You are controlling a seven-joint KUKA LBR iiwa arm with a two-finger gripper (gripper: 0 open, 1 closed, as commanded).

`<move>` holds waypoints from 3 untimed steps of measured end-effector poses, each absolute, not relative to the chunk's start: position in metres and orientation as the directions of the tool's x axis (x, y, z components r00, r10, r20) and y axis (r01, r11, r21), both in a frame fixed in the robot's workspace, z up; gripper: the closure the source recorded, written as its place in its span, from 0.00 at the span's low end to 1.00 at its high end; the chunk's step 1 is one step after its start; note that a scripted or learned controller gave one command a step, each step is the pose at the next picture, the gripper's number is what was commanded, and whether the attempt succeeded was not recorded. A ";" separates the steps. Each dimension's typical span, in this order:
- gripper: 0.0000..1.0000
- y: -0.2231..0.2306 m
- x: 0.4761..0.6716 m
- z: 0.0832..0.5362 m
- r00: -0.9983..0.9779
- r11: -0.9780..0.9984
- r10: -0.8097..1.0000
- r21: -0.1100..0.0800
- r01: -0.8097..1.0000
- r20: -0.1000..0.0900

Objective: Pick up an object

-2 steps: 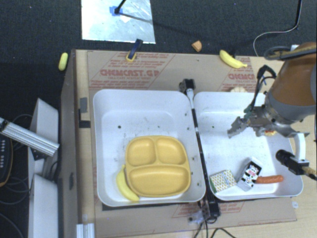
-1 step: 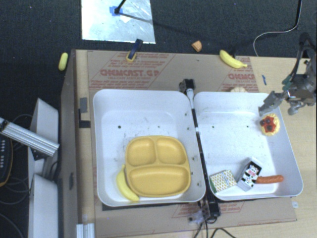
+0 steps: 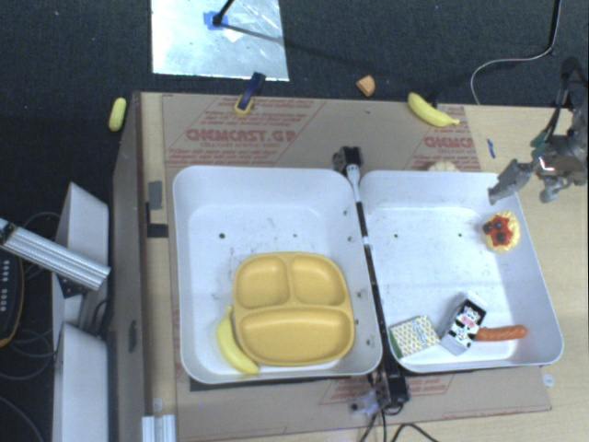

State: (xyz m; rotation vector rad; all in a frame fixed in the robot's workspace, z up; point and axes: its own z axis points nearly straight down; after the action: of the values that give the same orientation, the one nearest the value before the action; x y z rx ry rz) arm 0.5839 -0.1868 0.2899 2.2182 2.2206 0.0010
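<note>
Hotdog toy (image 3: 500, 333) lies in the right bin (image 3: 433, 201), touching a small carton (image 3: 465, 325). Gripper (image 3: 529, 178) hangs over the bin's far right rim, fingers spread, holding nothing.

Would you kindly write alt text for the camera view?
The tool hovers at the right bin's far right edge. That bin holds a small pizza, sausage and two cartons; the left bin holds a yellow tray and banana.

Small yellow toy topped red (image 3: 501, 231): flat in right bin, just below-left of claw (image 3: 532, 175). Sausage (image 3: 500, 333), black-white carton (image 3: 465, 325), green-white box (image 3: 413, 335): clustered at near edge, well below claw. Divided yellow tray (image 3: 293, 308) and banana (image 3: 233, 343): left bin, far left of claw.
</note>
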 end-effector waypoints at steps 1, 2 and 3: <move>0.00 -0.207 0.565 0.230 -0.001 0.001 1.000 0.001 1.000 -0.001; 1.00 -0.207 0.566 0.242 -0.004 0.004 1.000 0.005 1.000 -0.002; 1.00 -0.146 0.561 0.208 -0.003 0.003 1.000 0.001 1.000 0.000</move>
State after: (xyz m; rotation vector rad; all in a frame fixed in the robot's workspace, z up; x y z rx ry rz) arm 0.5611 -0.1457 0.2078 2.2177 2.2246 0.0017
